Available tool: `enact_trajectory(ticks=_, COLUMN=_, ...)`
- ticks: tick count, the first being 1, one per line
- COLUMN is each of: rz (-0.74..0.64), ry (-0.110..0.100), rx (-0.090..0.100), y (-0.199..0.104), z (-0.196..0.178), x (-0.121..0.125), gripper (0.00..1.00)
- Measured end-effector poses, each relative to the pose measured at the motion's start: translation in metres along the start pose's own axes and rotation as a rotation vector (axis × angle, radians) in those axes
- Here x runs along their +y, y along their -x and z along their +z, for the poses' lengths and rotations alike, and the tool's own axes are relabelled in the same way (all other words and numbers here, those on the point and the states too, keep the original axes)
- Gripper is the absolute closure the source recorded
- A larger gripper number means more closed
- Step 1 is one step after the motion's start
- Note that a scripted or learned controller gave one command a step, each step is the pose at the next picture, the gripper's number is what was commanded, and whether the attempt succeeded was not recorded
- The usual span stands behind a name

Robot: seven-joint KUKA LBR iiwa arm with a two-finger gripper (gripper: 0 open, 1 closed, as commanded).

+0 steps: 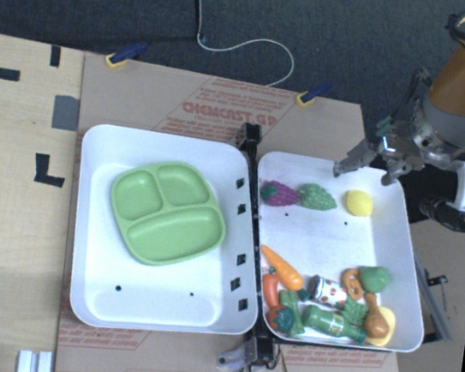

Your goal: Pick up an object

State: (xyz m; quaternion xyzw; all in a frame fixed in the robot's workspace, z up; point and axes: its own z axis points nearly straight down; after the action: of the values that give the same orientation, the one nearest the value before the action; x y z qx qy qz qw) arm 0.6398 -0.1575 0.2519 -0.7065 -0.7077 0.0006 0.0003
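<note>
My gripper (365,168) hangs over the far right corner of the right bin (409,251), just above and left of a yellow lemon (358,203). Its two dark fingers are spread apart with nothing between them. Along the bin's far side lie a purple grape bunch (279,194) and a green leafy vegetable (317,197). An orange carrot (282,268) lies near the bin's middle left. Several toy foods are piled at the near edge, among them a green bottle (331,323) and a small can (327,291).
The left bin (87,289) holds a green divided plate (168,212). A black divider with clips (248,226) runs between the bins. A white cable (236,47) loops across the dark floor beyond the cardboard sheet (218,109).
</note>
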Motion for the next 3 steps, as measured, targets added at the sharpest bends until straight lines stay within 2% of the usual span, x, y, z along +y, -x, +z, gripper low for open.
enact_trajectory(ticks=1, rz=-0.004, ry=0.009, rx=0.001, y=-0.043, z=-0.091, x=-0.04, gripper=0.0)
enact_trajectory(ticks=2, rz=-0.003, ry=0.014, rx=0.001, y=-0.079, z=-0.206, x=-0.127, gripper=0.0)
enact_trajectory(ticks=3, rz=-0.001, ry=0.001, rx=-0.001, y=-0.077, z=-0.207, x=-0.124, gripper=1.0)
